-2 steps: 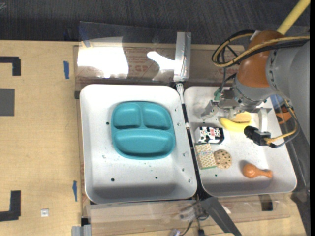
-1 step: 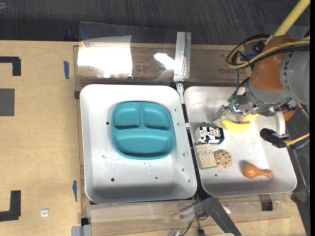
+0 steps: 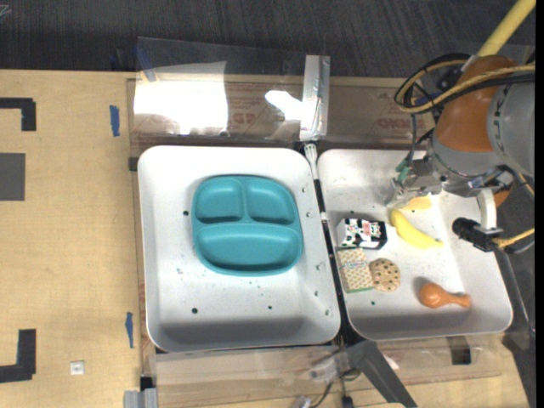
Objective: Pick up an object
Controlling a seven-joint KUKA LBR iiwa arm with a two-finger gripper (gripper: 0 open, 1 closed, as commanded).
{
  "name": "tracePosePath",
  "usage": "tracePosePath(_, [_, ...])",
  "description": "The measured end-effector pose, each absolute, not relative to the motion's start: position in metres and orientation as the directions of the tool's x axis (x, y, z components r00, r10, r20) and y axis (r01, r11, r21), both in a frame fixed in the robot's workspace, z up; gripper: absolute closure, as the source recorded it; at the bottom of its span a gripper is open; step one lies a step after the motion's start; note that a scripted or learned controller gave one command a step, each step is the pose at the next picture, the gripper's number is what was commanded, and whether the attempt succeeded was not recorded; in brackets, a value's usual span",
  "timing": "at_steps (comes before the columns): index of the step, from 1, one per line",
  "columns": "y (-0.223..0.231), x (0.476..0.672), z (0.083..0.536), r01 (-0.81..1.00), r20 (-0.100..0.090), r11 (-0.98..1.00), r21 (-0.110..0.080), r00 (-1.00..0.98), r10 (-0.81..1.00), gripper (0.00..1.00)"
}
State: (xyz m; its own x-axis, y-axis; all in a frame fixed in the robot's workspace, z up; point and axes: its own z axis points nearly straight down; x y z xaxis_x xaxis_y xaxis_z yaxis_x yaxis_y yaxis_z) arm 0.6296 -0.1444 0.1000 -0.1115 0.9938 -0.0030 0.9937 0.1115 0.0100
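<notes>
Hovering just above the banana (image 3: pixel 414 229), the pincer (image 3: pixel 411 179) may glance off its curved skin; its state seems unreadable.

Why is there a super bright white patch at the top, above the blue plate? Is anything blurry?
In the camera view, the bright patch is glare on the clear plastic sheet behind the left bin; it washes out what lies beneath. The teal divided plate shows soft shiny highlights. The banana, cookie and cow-patterned card look slightly soft, without fine detail.
</notes>
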Motion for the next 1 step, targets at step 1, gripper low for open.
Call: tracePosePath(1, [-0.1445, 0.6291, 0.0990, 0.994, -0.003, 0.111, 0.008, -0.111, 0.994, 0.00])
